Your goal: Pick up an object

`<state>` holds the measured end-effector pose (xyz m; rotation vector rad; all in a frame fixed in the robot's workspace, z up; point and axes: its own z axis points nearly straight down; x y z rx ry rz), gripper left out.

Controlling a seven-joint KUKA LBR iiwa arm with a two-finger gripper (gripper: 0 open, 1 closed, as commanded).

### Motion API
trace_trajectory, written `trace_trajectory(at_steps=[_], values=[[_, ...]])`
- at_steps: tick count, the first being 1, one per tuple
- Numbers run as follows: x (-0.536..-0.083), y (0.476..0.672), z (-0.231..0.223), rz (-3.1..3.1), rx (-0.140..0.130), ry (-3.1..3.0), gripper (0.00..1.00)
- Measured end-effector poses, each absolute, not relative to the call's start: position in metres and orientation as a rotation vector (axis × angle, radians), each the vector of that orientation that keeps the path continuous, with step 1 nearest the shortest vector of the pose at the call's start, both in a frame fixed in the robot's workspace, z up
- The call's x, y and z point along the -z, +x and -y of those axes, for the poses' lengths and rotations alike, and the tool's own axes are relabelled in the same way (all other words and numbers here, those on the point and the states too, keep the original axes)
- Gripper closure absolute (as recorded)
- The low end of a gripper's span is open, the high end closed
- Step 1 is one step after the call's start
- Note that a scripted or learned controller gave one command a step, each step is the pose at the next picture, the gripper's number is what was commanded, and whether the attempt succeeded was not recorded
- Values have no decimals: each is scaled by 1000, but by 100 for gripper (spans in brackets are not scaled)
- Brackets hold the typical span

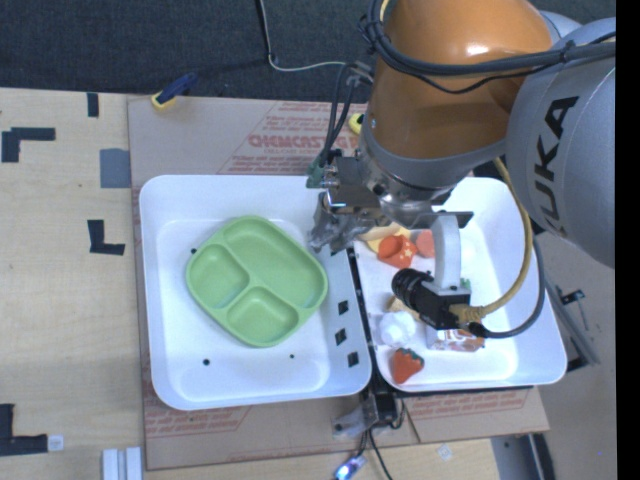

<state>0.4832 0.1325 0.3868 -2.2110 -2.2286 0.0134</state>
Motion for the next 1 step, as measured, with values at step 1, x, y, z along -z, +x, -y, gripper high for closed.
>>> trace_trajectory(at_steps=[1], values=[[-396, 483, -133, 2230, -17, -2209, 100]])
